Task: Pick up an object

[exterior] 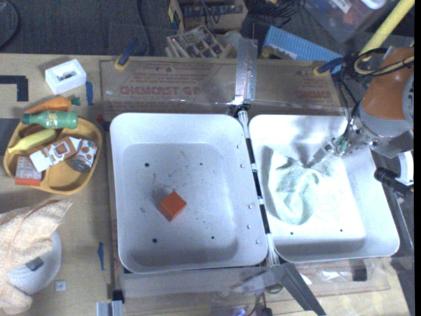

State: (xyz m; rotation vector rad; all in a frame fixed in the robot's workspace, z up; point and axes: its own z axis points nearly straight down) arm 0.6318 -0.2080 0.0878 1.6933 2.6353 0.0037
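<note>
Bench planks of pale wood [66, 242] carry two shallow white plastic bins side by side. The left bin [131, 143] holds a small orange block [173, 205] lying on the floor a little below the middle, well apart from every wall. The right bin [368, 229] holds a crumpled pale mint-green cloth [295, 188], spread from the upper middle of the floor down toward the left wall, with one thin corner drawn up and to the right.

From the right edge comes the grey arm with its orange band [388, 91], bent down over the upper right part of the right bin. Its two-finger gripper [339, 145] sits at the raised corner of the cloth, touching or just above that tip; the spot is too small and blurred to show whether the fingers stand apart or are closed on the fabric, so I cannot tell. The orange block lies far to the left of the gripper, in the other bin, with the shared bin walls between them.

Left of the bins, a yellow bowl [79, 180] holds toy food and small packets, including a green bottle [51, 119]. Below it lies a fuzzy cream-coloured towel [29, 229].
</note>
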